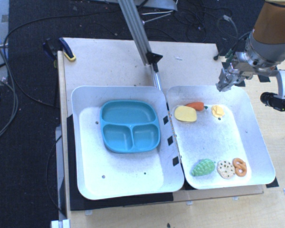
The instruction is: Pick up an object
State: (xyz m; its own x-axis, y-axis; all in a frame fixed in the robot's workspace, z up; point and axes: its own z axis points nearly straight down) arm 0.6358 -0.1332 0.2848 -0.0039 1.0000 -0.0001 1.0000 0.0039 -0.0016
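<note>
pale yellow oval object (185,114), smooth, flattish.

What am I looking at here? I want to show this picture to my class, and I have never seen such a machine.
This is one photo from a camera fixed above a bench, looking down at a slant. The grey and orange thing at the upper right is a robot arm; its hand hangs above the far edge of the right bin, with nothing visibly held. That bin holds toy foods: a yellow piece, a carrot, a small yellow item, green grapes, a cookie and a pretzel. The left bin holds a blue divided plate. The arm's job is to pick one object up.
</note>
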